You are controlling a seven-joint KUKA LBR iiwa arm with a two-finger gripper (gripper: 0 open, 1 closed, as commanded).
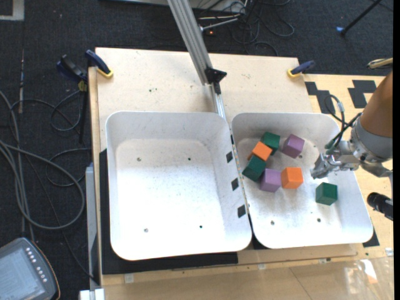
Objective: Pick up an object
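Seven blocks wait; my hand [325, 167], grip unreadable, hovers by the lone green block [326, 193]. Next: descend squarely.

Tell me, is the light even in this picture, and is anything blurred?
Camera view: the light is soft and even; the blocks, such as the lone green block, cast only faint shadows on the right bin. The blocks look sharp; the pincer is slightly blurred.

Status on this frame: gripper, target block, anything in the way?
Gripper low in right bin, nothing seen held. Lone green block just below it. Orange block close on the camera's left.
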